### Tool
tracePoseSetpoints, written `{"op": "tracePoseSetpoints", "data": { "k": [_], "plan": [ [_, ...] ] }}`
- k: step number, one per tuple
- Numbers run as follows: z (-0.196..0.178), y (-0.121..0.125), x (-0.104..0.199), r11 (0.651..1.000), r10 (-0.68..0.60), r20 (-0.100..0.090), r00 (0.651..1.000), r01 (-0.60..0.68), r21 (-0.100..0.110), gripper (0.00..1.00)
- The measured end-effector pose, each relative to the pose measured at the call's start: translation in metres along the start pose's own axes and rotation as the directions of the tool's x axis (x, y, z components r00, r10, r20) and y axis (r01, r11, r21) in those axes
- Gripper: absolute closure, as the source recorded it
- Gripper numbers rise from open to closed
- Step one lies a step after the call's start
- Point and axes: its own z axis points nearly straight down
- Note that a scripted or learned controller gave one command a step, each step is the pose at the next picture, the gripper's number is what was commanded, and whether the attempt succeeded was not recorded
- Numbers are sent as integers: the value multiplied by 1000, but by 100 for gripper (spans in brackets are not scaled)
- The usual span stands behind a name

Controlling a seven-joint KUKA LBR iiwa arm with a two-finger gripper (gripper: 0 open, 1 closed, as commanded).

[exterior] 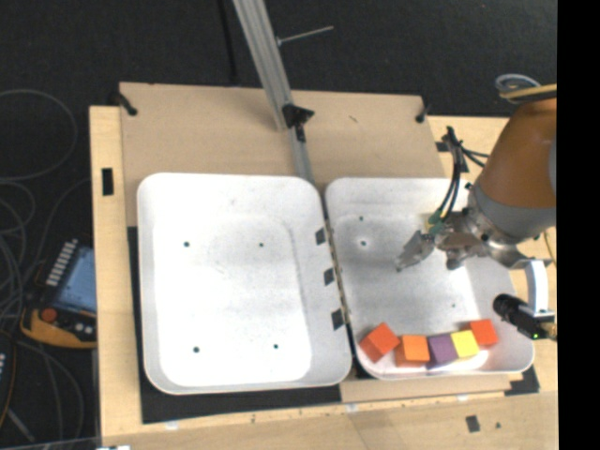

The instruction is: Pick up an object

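the left bin (234,279), smooth white plastic with rounded corners, has bare floor. in the right bin (394,289), five small cubes line its near edge: red (379,341), orange (413,348), purple (441,349), yellow (465,344), another orange (484,333). the tool (433,249) hangs over that bin's open middle, fingers spread, gripping nothing.

No text, label, brand or number can be read here.
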Motion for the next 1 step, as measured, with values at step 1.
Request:
{"op": "tracePoseSetpoints", "data": {
  "k": [1],
  "plan": [
    [29,45,-30,1000,-3,1,1000,3,2,0]
  ]
}}
